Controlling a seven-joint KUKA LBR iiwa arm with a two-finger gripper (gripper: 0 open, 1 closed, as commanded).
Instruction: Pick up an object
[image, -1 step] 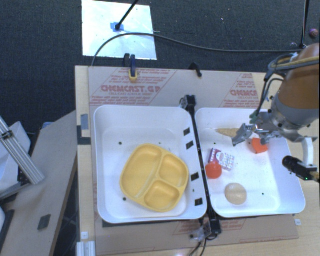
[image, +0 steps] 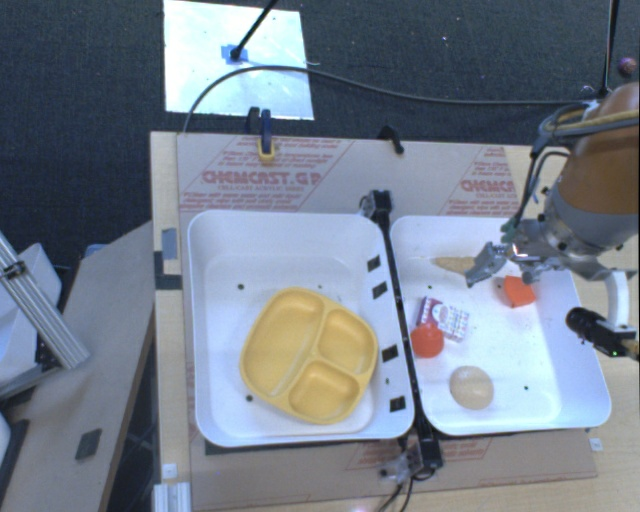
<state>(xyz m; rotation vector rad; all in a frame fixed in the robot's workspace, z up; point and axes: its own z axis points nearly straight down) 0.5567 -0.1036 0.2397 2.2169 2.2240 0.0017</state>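
Note:
My gripper hangs over the back of the right bin, open, with nothing between its fingers. An orange block lies in the bin just in front of the gripper and partly under it. A tan cone-shaped piece rests to the left of the left finger. Nearer the bin's middle are a white and red packet and a red round object touching it. A beige egg-shaped object sits near the front.
The left bin holds a yellow divided plate. A black divider with clips runs between the bins. A black part sticks in over the right bin's right rim.

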